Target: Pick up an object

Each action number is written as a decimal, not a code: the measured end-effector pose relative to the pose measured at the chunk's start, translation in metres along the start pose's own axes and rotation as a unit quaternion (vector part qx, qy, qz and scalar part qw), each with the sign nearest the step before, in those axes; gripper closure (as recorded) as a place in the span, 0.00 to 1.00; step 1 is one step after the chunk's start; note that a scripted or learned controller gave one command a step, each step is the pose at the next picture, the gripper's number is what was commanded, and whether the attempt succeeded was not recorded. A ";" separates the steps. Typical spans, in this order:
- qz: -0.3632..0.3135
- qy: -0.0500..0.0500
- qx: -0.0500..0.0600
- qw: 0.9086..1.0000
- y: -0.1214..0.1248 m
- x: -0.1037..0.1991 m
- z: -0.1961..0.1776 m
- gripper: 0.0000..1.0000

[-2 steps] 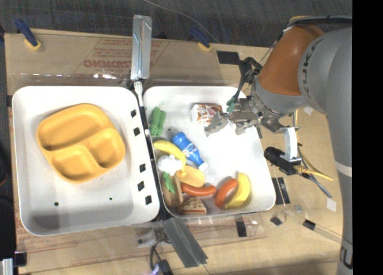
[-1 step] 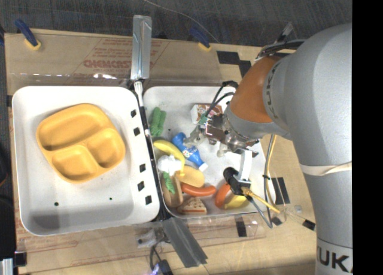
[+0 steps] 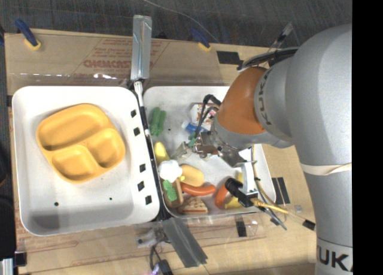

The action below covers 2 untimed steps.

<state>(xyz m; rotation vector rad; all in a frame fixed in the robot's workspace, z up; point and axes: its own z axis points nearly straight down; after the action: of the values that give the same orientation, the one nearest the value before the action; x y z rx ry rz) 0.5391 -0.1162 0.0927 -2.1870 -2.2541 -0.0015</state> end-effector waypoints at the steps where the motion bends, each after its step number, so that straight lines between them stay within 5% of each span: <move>1: 0.090 -0.001 -0.001 0.996 0.092 -0.019 -0.049 0.00; 2: 0.066 0.000 0.003 0.998 0.084 -0.036 0.002 0.00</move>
<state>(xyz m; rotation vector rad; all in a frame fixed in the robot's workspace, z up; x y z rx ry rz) 0.6241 -0.1500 0.0903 -2.3279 -2.1032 0.0054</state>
